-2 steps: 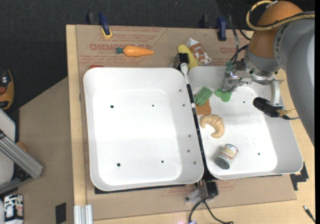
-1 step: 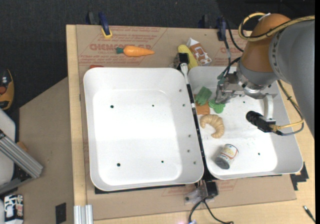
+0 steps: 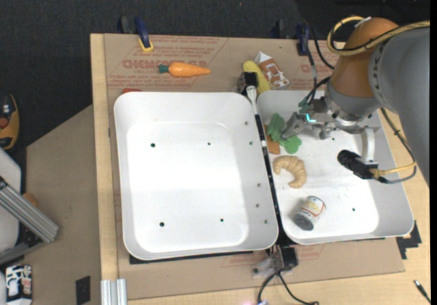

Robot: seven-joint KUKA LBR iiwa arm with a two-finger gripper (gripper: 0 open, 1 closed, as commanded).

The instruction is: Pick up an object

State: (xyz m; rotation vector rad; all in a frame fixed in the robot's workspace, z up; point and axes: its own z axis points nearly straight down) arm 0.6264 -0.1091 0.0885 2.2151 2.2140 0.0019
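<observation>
My gripper [image 3: 298,124] hangs low over the back left part of the right bin [image 3: 382,222], below the grey arm with its orange band [image 3: 355,68]. Its tip is right beside a green leafy toy [image 3: 278,126], touching or nearly touching it. A small orange piece [image 3: 273,147] lies just in front of the green toy. A tan croissant [image 3: 292,169] rests near the bin's middle left. A small can [image 3: 308,212] lies on its side toward the front. I see nothing lifted off the bin floor.
The left bin [image 3: 136,160] sits beside the right one, their rims meeting. Behind the bins on the board lie a carrot [image 3: 184,69], a yellow banana [image 3: 254,76] and a brown-and-white box [image 3: 274,73]. A black cable part [image 3: 356,162] hangs off the arm over the right bin.
</observation>
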